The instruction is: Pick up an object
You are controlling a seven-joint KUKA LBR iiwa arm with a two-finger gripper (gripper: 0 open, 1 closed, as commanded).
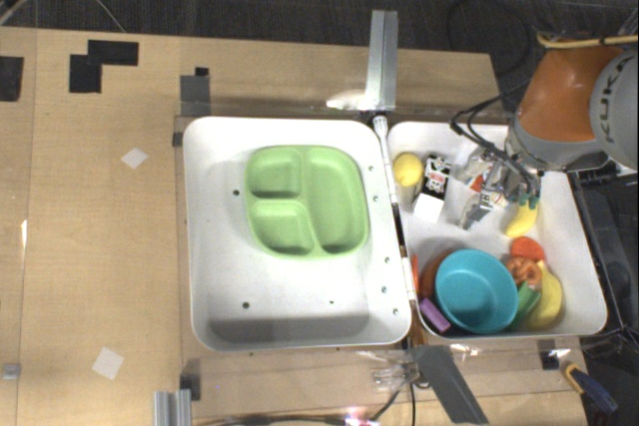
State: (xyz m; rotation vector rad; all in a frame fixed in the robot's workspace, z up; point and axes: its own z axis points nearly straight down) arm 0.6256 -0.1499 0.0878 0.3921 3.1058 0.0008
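Presumably lowered for a grasp, the gripper (486, 198) sat inside the right bin (587, 254), its grip state could not be told from the view, and nothing was visibly held. A small yellow object (523, 219) lay just beside it, the likeliest target. A yellow ball (407, 171) and a black-and-white block (436, 176) lay near, toward the divider. Nearer the front wall, a teal bowl (477, 288) crowded mixed toys. The left bin (215, 244) held a green divided tray (305, 200), well apart.
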